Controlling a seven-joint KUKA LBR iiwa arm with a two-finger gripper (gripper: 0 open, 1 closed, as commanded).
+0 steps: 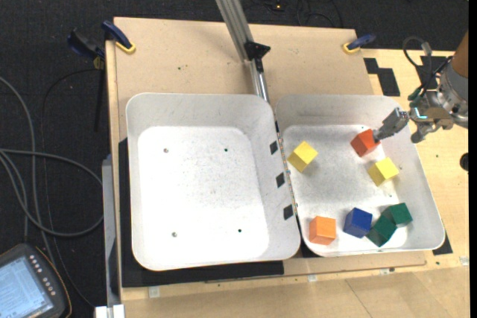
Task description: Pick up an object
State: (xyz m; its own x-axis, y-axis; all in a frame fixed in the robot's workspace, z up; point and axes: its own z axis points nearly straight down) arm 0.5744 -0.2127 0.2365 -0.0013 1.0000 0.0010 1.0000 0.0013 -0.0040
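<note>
Camera view, from above the bench: the gripper's point(408, 127) two fingers stand apart over the right bin's point(339, 109) far right corner, one finger point(390, 124) angled down toward the red block point(363, 143), its tip right at that block's upper right edge; whether it touches cannot be told. The other finger point(422, 131) hangs beyond the bin's right rim. Nothing sits between the two. Behind them the grey arm point(455, 89) enters from the right edge of the bench point(186, 48).

Just below the red block, near the bin's right rim, lies a yellow block point(384, 170). A second yellow block point(303, 156) rests toward the bin's left rim, well apart from the first. Along the near edge sit an orange block point(323, 229) toward the near left corner, then a blue block point(358, 222), then two green blocks point(390, 223) touching each other by the near right corner, the blue one just beside them.

The left bin point(149, 112), white like its neighbour, lies alongside, the rims of the two meeting at mid-bench. A metal pole point(227, 0) slants from the far edge down to that join. Blue-and-yellow clamps point(118, 36) grip the bench's far corners. Cables point(45, 182) trail over the dark floor to the left, and a handheld screen point(26, 283) shows at the lower left.
</note>
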